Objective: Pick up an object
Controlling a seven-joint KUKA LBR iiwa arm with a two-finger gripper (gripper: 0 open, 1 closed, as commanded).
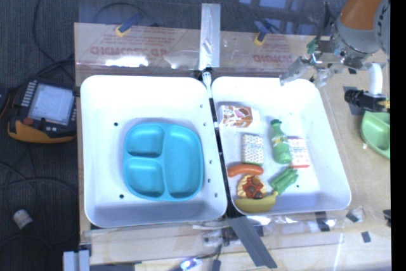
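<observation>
The arm point(365, 6) stands at the upper right of the frame, its gripper point(311, 70) poised over the far right corner of the right bin point(327, 136), above the rim rather than among the goods. The jaws appear apart, with nothing between them. This placement reads as a ready position: clear of the contents, with an open drop toward the cluster below.

The candidate objects lie grouped in the left and centre of the right bin. A brown-and-white carton point(236, 115) sits uppermost; just below it is a small patterned box point(252, 149). A green bottle point(280, 141) lies on its side in the middle, touching or just beside a red-and-white packet point(298, 152). Lower down are a sausage point(245, 169), a green vegetable point(283, 179), a pizza slice point(250, 187) and a banana point(257, 203), crowded near the lower wall. In my judgement the bottle offers the easiest grasp.

The left bin point(101, 136) holds a blue divided plate point(163, 160), centred. Both bins rest on the tabletop point(355, 155).
</observation>
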